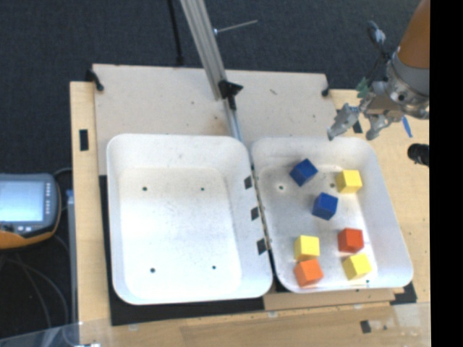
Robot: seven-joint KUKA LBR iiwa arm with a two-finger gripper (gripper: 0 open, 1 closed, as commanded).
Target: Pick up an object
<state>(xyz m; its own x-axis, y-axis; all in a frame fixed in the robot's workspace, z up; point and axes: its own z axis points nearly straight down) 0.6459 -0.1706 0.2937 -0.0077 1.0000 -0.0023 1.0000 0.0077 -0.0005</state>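
Jaws (358,126) hang above right bin (391,215) of coloured cubes (325,206).

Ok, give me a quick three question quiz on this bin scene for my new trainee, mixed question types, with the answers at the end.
1. True or false: all the cubes lie in the right bin.
2. How many yellow cubes are there? A) one B) three C) five
3. Fill in: the gripper hovers over the right bin's far ____ rim, nothing between its fingers.

Key:
1. True.
2. B: one far, one mid, one near.
3. Right.
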